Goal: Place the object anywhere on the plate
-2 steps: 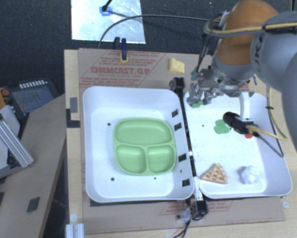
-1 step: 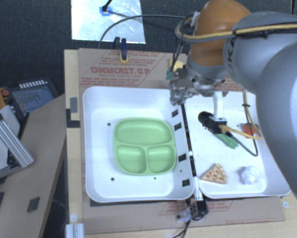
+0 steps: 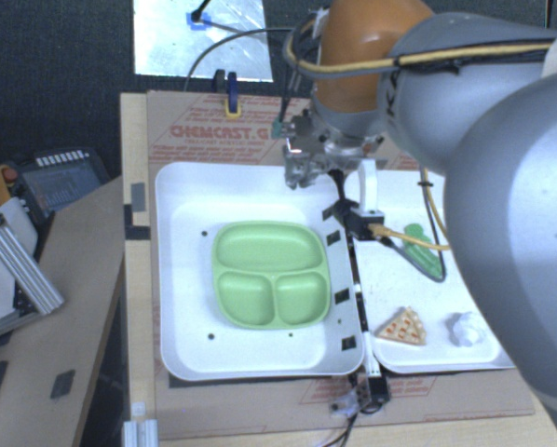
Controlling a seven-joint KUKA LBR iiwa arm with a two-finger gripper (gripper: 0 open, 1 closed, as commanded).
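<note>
Pizza toy [image 3: 402,327], crumpled white lump [image 3: 464,328], green piece [image 3: 425,251] right bin.

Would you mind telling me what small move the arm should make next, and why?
Probably swing toward the right bin: the gripper sits at the left bin's far edge, while the green plate is bare and the pizza slice lies across the divider.

Bright even overhead light, soft shadows. Glare on foil sheet [image 3: 199,21] at top. White bins [image 3: 181,250] slightly overexposed. Big grey arm [image 3: 502,203] at right is blurry, out of focus. Overall low-res, soft.
</note>
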